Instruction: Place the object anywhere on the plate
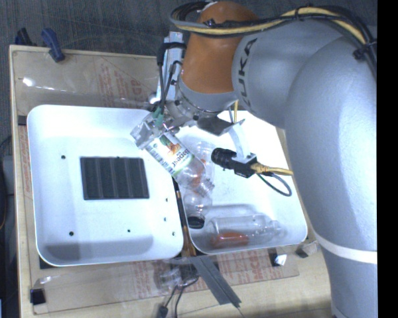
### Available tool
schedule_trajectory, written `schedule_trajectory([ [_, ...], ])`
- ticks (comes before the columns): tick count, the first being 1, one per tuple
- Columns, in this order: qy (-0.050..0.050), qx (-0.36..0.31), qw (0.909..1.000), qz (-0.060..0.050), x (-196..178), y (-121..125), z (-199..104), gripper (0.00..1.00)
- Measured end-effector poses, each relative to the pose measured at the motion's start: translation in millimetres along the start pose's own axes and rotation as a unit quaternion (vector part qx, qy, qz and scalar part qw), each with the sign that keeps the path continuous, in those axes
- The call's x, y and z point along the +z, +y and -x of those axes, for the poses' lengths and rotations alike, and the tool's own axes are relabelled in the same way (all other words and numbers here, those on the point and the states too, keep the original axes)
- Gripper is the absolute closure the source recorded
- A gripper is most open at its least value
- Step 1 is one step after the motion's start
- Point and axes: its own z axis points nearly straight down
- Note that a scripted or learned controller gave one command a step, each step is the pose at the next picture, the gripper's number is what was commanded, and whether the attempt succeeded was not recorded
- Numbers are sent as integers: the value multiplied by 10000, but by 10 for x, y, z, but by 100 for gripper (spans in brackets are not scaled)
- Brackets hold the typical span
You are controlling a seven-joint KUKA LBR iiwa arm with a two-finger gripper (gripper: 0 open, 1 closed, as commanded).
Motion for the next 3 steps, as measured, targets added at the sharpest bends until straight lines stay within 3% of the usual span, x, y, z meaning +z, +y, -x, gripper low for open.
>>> schedule_trajectory([
  [1,7,-609,9981,-14,351,19,-529,100],
  [2,7,-612,9981,-31,262,17,-521,100],
  [3,0,-1151,9934,4,0,486,-41,100],
])
